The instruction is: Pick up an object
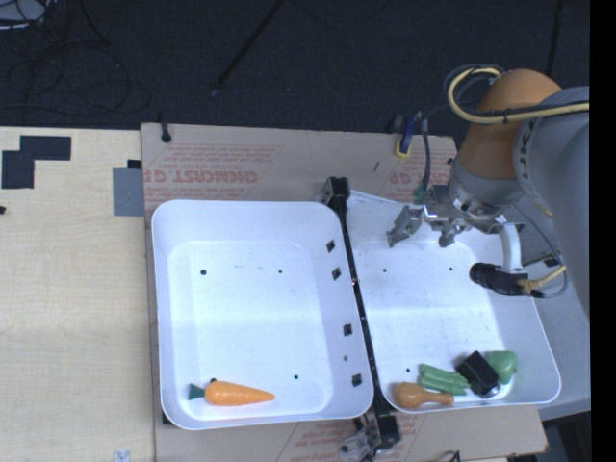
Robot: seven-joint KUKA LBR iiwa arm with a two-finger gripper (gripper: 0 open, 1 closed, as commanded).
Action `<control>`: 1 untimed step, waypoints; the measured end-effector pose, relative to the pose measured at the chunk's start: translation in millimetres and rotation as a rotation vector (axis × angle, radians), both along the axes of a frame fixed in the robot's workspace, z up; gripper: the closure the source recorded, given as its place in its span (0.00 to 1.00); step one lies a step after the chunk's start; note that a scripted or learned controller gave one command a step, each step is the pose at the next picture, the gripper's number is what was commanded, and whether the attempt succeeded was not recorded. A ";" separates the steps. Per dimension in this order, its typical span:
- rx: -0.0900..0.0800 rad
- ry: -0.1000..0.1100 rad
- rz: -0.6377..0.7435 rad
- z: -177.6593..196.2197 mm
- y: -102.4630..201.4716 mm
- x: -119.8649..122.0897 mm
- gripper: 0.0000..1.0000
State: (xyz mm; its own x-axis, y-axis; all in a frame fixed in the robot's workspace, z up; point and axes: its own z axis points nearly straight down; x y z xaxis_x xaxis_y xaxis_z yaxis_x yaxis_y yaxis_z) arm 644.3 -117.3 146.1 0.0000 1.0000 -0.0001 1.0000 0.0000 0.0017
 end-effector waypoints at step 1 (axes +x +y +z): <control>-0.003 -0.005 -0.002 86.8 -36.7 0.7 0.00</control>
State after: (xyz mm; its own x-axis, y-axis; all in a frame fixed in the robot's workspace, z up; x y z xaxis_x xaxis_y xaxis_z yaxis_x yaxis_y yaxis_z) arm 644.9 -154.0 232.8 0.0017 1.0000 -0.0031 1.0000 -0.0017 0.0066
